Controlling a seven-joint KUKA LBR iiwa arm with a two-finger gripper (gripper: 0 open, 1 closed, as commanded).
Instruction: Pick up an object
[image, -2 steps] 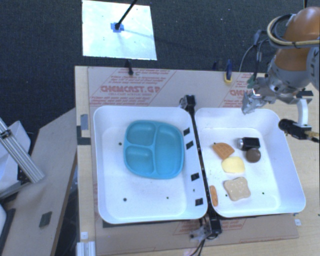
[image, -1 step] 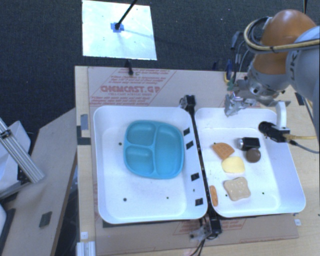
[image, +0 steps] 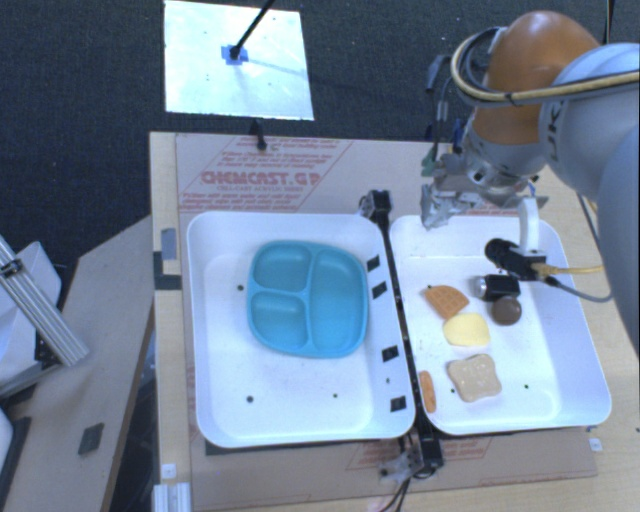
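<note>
Two white bins sit side by side on the table (image: 170, 300). The claw (image: 441, 208) hangs over the far left corner of the right bin (image: 570, 330), holding nothing; how wide it stands cannot be told from this angle. All the loose items lie nearer the camera than the claw, in the same bin: an orange cracker (image: 446, 300) almost straight below it, a yellow piece (image: 466, 330) and a tan toast slice (image: 474, 377) further down, a small orange bit (image: 427, 390) by the divider, and a brown ball (image: 506, 311) to the claw's right. The left bin (image: 220, 400), holding a blue tray (image: 305, 298), lies to the claw's left.
</note>
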